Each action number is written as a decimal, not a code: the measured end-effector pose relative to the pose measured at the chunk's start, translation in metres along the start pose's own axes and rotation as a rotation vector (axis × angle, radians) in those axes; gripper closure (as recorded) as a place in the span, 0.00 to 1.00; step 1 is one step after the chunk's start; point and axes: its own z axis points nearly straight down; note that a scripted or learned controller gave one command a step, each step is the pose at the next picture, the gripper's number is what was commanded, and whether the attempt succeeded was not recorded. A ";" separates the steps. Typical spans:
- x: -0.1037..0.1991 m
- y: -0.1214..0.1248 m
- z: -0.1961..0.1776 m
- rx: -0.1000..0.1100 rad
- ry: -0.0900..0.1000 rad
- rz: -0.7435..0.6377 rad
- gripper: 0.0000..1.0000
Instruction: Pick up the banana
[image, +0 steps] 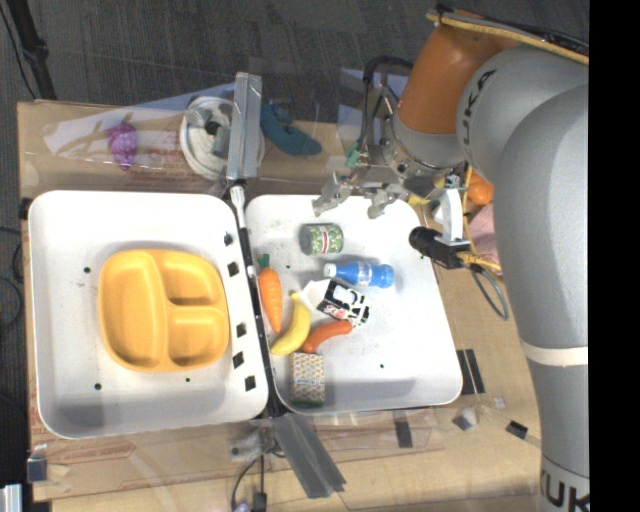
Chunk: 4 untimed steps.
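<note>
- My tool (353, 203) hangs over the far edge of the right bin (420, 340), its two fingers spread wide with nothing between them.
- The banana (291, 329) lies in the right bin close to its left wall, towards the near side, well apart from my tool.
- A carrot (270, 298) lies just beside the banana on its left, and an orange-red piece (326, 335) touches it on the right.
- Nearer than the banana stands a small patterned block (308, 377).
- A green can (322, 239) lies in the far part of the bin, with a blue bottle (362, 273) just nearer than it and a black and white packet (344, 300) below that.
- The left bin (60, 330) holds a yellow divided tray (165, 307).
- On the desk (470, 330) beyond the bins lie a purple toy (124, 142) and a teal object (288, 134).
</note>
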 end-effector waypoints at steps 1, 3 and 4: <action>-0.016 -0.038 0.141 -0.002 0.000 -0.157 0.00; 0.012 -0.108 0.133 -0.002 0.000 -0.229 1.00; 0.106 -0.098 -0.003 -0.003 -0.001 -0.193 1.00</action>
